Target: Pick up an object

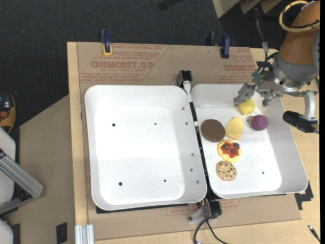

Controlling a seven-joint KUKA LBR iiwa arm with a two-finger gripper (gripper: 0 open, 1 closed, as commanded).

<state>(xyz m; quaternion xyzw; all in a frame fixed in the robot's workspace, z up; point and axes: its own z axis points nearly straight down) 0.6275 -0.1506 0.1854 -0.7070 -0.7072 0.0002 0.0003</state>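
- Our pincer (255, 96) hangs over the far end of the right bin (289, 179), fingers spread apart and holding nothing.
- The small yellow ball (247, 107) sits just beneath and between them, near the bin's far wall; being round, it offers no long axis.
- We judge a short straight descent would bracket it.
- A purple ball (259, 122) lies close by; the left bin (101, 151) sits alongside on the board-covered table (76, 85).
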